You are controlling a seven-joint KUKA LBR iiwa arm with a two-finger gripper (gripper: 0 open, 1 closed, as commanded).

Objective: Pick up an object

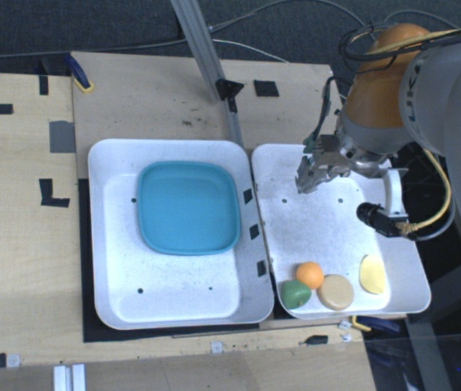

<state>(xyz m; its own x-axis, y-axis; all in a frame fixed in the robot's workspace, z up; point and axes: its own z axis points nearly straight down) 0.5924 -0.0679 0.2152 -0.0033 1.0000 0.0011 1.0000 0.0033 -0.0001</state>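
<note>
Nearest the camera, along the near edge of the right shallow white plastic bin (pixel 393 300), lies a small cluster of objects: a round green ball-like piece (pixel 295 294), a round orange ball (pixel 309 275) touching it just behind, a flat tan disc-shaped piece (pixel 336 292) beside them, and a pale yellow lemon-shaped piece (pixel 371 274) a little apart, towards the arm's side.

The grey two-finger gripper (pixel 307 182) hangs over the far part of that same bin, above bare floor. Whether it is spread or closed cannot be told at this angle, and nothing is visible in its grasp.

The relation that matters: every candidate lies from the gripper towards the near edge of the bin, well apart from it. The orange ball and green piece sit almost straight towards the near edge from the gripper; the tan disc is slightly off that line towards the arm's side, and the yellow piece more so.

The three round pieces have no clear long axis, so approach angle matters little for them. The yellow piece is elongated, its long axis running roughly from far edge to near edge, and a grip across its short width would suit it.

The left shallow white bin (pixel 112 218) holds a blue square plastic plate (pixel 188 207), beyond the divider from the gripper.
</note>
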